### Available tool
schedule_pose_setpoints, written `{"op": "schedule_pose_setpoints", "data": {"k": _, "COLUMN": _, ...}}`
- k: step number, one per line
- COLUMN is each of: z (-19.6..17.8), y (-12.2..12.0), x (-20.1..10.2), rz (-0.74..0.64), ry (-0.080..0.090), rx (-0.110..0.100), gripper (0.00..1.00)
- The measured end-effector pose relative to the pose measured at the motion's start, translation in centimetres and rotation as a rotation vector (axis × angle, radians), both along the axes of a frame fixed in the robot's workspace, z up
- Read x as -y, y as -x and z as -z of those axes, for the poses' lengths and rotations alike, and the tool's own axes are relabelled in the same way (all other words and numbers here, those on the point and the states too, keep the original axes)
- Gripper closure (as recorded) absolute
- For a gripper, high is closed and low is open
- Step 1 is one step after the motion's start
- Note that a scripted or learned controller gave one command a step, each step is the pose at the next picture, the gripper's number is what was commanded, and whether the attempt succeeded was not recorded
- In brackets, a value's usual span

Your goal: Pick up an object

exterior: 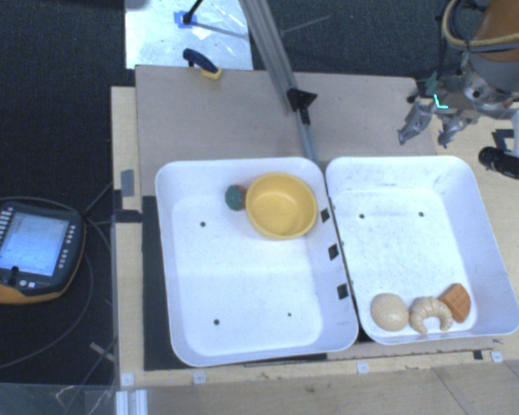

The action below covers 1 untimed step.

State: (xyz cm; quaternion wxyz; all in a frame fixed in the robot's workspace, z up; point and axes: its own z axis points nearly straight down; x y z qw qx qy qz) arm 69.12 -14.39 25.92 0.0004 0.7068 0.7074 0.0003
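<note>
Tabletop (233,119): carries two white bins.
Left bin (242,318): yellow bowl (281,206), small green ball (234,197) touching it.
Right bin (406,232): bun (389,311), croissant (431,314), cracker (456,301) in near corner.
My hand (432,130): fingers spread, holding nothing, above the tabletop beyond the right bin.

Yellow bowl (281,205) sits upright at the left bin's (190,327) far edge, a small teal ball (234,197) touching it.

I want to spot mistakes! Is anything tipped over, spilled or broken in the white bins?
Nothing stands out. The yellow bowl sits upright beside a small green ball in the left bin. The round bun, croissant and cracker lie neatly together in the right bin.
</note>
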Motion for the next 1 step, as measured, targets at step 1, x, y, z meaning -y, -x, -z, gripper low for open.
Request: {"op": "schedule_pose_setpoints", "data": {"k": 1, "z": 0.0, "y": 0.0, "x": 0.0, "rz": 0.0, "ry": 0.0, "rx": 0.0, "gripper": 0.0}}
